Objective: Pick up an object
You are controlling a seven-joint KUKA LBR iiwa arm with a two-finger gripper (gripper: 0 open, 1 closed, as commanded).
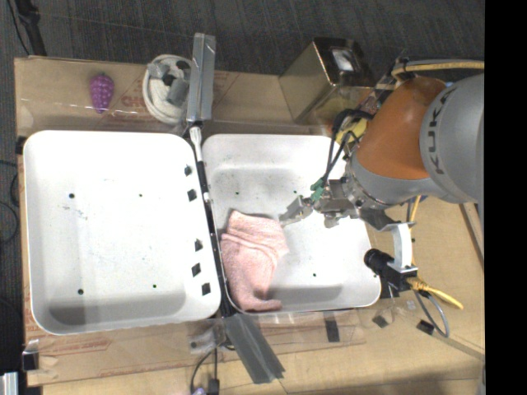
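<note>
At the upper left of the frame, on the cardboard-coloured bench top (pixel 247 97) behind the bins, lies a small purple knobbly object (pixel 101 91), possibly a toy bunch of grapes, well apart from everything else. To its right, still behind the bins, sits a coil of white cable or cord (pixel 167 87) with a grey fitting in its middle, touching a grey metal bar (pixel 200 76) that stands over the seam between the bins. The left bin (pixel 107 229) takes up the left half of the frame; its white floor shows a few small dark spots and faint scuffs. Along the divide between the two bins runs a row of small black clips (pixel 198 245). The right bin (pixel 329 282) begins just past that divide. In its lower left part, against the wall nearest the divide, lies a pink folded cloth (pixel 251 259), slightly rumpled, its upper corner pointing toward the middle of the bin. The gripper (pixel 295 210) hangs over the middle of the right bin, just above and to the right of the cloth's upper corner; whether it touches the cloth cannot be judged. Its fingers point left and appear drawn close together, though their state cannot be told with confidence, and nothing is seen between them. Behind it, the wrist carries green and black cabling, and the arm's orange band (pixel 395 134) and grey body (pixel 453 138) fill the upper right. A tan box (pixel 325 76) sits behind the right bin at upper centre-right.
</note>
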